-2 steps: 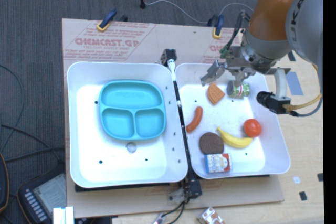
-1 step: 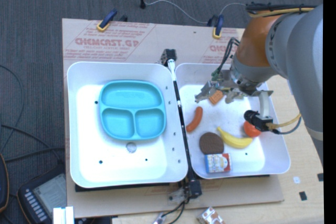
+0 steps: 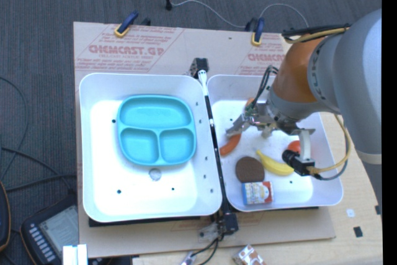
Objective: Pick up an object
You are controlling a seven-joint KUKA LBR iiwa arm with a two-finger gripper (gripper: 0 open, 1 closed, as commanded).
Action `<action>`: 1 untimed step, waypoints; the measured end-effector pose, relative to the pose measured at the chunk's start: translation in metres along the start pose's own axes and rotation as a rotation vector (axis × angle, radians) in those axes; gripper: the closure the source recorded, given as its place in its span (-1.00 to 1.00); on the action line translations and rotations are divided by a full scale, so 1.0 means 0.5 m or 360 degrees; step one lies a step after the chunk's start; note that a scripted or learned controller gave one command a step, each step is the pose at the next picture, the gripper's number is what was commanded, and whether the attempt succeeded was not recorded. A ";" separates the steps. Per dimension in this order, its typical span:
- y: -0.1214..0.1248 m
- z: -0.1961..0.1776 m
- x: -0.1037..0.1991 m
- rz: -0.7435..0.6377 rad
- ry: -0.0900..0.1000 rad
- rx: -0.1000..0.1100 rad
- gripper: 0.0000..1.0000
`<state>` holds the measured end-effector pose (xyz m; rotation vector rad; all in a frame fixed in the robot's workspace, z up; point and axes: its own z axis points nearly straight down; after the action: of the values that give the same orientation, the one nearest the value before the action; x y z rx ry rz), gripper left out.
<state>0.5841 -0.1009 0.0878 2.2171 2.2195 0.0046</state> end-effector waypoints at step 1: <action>0.003 -0.023 -0.001 0.0001 -0.0002 -0.0007 1.00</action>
<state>0.5855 -0.1015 0.0992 2.2151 2.2156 0.0082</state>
